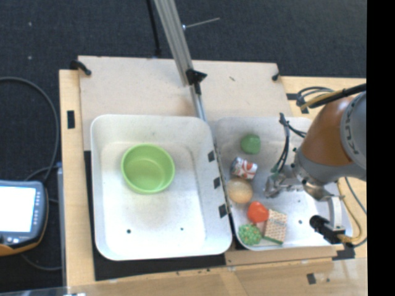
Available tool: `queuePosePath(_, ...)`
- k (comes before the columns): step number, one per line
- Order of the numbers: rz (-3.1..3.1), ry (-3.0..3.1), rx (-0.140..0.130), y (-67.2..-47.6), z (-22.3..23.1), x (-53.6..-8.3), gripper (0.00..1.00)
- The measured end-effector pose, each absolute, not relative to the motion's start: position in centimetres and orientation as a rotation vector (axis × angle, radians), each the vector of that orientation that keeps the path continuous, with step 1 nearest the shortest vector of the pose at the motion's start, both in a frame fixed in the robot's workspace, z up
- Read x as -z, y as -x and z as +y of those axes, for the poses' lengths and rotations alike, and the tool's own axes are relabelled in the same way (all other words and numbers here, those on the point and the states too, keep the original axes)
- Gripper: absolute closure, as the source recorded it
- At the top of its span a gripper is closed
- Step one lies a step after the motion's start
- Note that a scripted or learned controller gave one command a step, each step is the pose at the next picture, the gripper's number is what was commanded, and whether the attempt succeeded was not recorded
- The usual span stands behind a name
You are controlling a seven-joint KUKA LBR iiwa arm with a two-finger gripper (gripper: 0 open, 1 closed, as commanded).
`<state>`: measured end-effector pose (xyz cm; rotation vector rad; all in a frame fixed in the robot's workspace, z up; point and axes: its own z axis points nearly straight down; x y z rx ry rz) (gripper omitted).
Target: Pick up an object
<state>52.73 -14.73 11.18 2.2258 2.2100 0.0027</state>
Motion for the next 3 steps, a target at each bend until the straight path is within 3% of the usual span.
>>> queuePosePath(1,2.213,-2.222,-0.005,-52.2,-14.7,-15.9,1.0)
queuePosePath(2,2.221,-2.212,-0.006,-53.3,-14.3,-21.5,1.0)
queuePosePath(3,2.223,-2.214,-0.003,-53.4,-14.4,-23.2,1.0)
